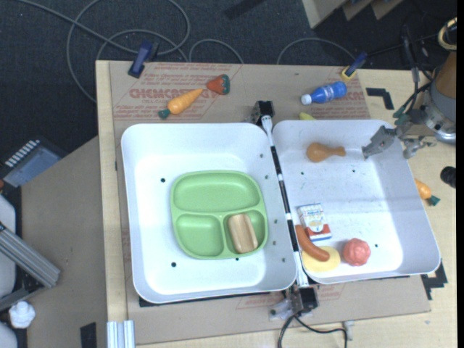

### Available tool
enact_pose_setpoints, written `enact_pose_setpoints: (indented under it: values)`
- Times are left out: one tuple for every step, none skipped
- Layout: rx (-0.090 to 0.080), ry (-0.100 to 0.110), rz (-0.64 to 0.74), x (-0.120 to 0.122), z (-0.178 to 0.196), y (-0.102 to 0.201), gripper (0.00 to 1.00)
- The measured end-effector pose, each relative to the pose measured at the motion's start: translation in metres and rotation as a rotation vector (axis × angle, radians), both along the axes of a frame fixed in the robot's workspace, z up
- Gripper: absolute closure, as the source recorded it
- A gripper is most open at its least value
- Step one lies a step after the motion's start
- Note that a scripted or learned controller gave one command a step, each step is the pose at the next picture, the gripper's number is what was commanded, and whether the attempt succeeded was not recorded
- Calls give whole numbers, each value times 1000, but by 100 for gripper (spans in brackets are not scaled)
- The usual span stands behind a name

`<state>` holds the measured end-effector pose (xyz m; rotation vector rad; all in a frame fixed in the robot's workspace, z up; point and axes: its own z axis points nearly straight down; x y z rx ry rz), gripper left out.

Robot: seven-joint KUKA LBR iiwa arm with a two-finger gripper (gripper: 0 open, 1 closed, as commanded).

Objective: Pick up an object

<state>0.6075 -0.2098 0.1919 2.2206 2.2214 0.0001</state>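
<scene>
A toy drumstick (324,151) lies loose near the far edge of the right bin (406,267), probably the easiest target. Just to its right hangs the gripper (395,141), its fingers spread and holding nothing. A green tray (214,194) sits in the left bin (145,194).

Fixed overhead camera — slanted down on bench (109,281).

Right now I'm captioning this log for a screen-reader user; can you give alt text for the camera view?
The gripper hangs over the top right of the right bin, beside a toy drumstick. Near that bin's front edge lie a small carton, a hot dog and a pink ball. The left bin holds a green divided tray with a bread roll.
</scene>
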Motion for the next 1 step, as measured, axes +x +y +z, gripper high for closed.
enact_pose_setpoints:
  values:
    - [1,-2,1,33,-19,59,0]
